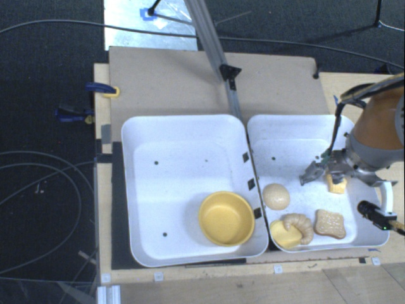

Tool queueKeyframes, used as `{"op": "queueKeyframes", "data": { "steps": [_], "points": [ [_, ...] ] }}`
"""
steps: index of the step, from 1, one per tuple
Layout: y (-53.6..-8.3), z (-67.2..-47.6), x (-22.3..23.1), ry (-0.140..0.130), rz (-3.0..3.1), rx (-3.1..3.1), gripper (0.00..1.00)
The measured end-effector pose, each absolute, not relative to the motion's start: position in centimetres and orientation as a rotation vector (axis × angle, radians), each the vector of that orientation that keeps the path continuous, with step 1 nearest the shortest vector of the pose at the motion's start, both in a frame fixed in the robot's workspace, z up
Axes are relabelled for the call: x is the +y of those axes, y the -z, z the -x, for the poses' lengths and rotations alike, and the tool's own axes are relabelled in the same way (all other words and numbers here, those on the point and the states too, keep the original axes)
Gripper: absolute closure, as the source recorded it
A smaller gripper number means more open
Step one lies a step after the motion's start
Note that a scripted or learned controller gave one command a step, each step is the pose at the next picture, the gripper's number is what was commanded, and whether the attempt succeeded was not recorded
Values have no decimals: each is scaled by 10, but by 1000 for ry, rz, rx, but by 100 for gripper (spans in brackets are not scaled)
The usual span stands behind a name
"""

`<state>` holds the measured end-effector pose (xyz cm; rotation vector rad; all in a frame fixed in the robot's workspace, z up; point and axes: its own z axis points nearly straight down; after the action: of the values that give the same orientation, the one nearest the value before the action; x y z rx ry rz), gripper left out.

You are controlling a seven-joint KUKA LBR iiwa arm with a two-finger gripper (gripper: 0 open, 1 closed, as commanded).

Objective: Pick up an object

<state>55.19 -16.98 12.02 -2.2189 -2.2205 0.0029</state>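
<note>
end effector (330, 171) (right bin (285, 132)) beside yellow cheese chunk (336, 184)

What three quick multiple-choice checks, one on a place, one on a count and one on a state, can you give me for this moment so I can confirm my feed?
1. Where is the yellow bowl?
A. Left bin, near front corner by the divide
B. Right bin, far corner
C. On the bench outside both bins

2. How many loose things lie in the right bin, counting the yellow piece at the gripper?
A. Two
B. Five
C. Eight

3. How does the yellow bowl sit?
A. Flipped, base up
B. Upright, mouth up
C. Stacked on the cracker

Answers:
1 A: the bowl rests in the left bin near its front right corner.
2 B: round bun, croissant, yellow slice beneath it, cracker, and yellow cube at the gripper.
3 B: its hollow inside faces the camera.
</note>
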Motion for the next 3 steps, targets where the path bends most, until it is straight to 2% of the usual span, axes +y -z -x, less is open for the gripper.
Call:
{"op": "queueKeyframes", "data": {
  "steps": [1, 2, 3],
  "points": [
    [-134, -554, -170, 2, 2224, -2224, 100],
    [-199, -555, -170, 6, 2222, -2232, 100],
    [-243, -560, -172, 5, 2220, -2231, 100]
  ]
}}
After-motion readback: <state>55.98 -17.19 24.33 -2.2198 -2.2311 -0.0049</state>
